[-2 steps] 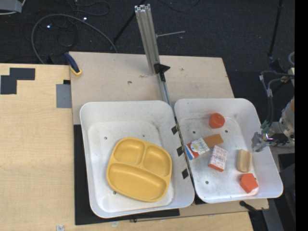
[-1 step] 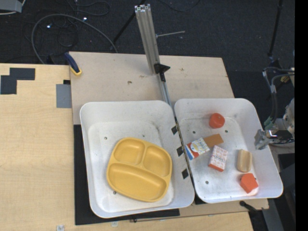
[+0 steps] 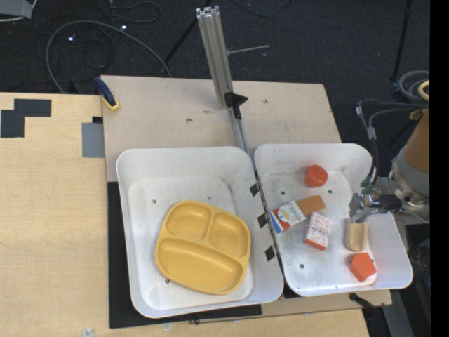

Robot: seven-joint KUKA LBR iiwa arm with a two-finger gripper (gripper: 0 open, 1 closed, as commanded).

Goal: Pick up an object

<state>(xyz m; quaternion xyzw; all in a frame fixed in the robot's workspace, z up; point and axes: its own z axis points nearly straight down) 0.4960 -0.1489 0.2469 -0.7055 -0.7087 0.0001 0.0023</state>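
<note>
You are early in the pick: nothing is lifted, and every item lies loose on the bench (image 3: 295,111) in its bin. The left bin (image 3: 140,181) carries the yellow tray (image 3: 203,248), well apart from the arm. The right bin (image 3: 337,156) is where your work is, with the arm reaching over its right rim. The claw (image 3: 361,209) sits low by that rim, and you cannot tell from this slant whether it is apart or together; nothing shows gripped in it. Just below it, almost touching, lies the tan cylinder (image 3: 356,236), which looks the likeliest target. The brown bar (image 3: 309,205) and carton (image 3: 289,215) lie left near the bin's middle, the red-and-white box (image 3: 318,231) between them and the cylinder, the orange block (image 3: 363,266) nearer the front, the red ball (image 3: 316,175) toward the back. What remains for you is the descent, closing and lifting.
</note>
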